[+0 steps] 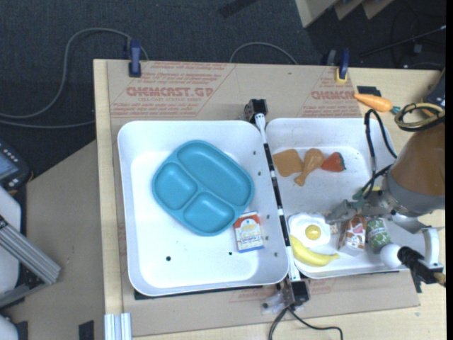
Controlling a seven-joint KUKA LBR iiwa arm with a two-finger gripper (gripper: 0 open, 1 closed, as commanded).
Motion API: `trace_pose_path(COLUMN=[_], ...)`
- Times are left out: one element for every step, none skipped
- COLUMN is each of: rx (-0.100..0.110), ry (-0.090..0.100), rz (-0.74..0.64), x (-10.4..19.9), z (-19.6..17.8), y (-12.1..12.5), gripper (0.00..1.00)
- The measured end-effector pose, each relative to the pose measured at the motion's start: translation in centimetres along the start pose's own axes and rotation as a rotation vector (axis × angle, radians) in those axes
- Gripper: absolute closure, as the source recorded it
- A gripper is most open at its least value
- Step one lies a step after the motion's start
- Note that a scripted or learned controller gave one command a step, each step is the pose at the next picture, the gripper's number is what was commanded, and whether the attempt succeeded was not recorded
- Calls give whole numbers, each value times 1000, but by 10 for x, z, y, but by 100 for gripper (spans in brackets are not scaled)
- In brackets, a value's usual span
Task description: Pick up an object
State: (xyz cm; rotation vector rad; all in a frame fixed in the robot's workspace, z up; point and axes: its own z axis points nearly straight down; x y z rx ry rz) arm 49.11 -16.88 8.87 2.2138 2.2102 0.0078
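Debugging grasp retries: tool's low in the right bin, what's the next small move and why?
Probably a short lift straight up to check the grasp. The tool sits low in the right bin, over the packet beside the fried egg and banana. Nothing is visibly between its tips, and the clutter is tight, so sideways motion risks dragging neighbours.

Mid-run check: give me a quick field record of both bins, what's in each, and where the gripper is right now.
left bin: blue divided plate in the middle; small carton near its lower right corner
right bin: toy chicken drumstick and red toy piece toward the far side; fried egg toy and banana at the near left; snack packet and green item by the gripper
gripper: low over the right bin's near right area, above the snack packet
jaws: state unclear
grasp: none visible
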Motion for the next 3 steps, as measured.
trace_pose_path(rx=[-1,3,-2], ry=[2,-1,8], rz=[-1,-6,-12], x=[1,45,120], z=[-10,1,-102], y=[1,52,92], gripper=[100,100,100])
